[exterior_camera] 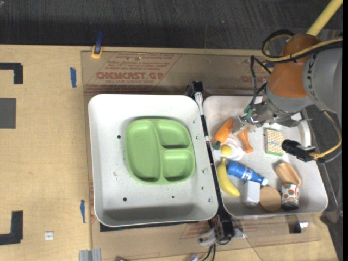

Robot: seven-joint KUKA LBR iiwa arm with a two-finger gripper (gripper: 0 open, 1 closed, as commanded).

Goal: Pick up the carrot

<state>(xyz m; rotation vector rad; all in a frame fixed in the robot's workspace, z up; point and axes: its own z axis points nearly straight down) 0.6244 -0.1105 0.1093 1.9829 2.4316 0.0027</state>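
Observation:
The carrot (223, 130), an orange cone with a green end, lies tilted in the right bin (321, 197) near its upper left, close to the divider. A second small orange piece (245, 141) lies just right of it, beside a white object (234, 143). My gripper (251, 115) hangs over the upper middle of the right bin, up and to the right of the carrot and a short gap away from it. The grey wrist with its orange band (288, 72) covers the bin's top right corner. Nothing shows in the gripper.
The left bin (103, 118) holds a green divided plate (160, 148). In the right bin lie a banana (228, 181), a blue bottle (244, 173), a checkered card (274, 141), a brown roll (287, 173), a small can (290, 196) and a tan ball (270, 198).

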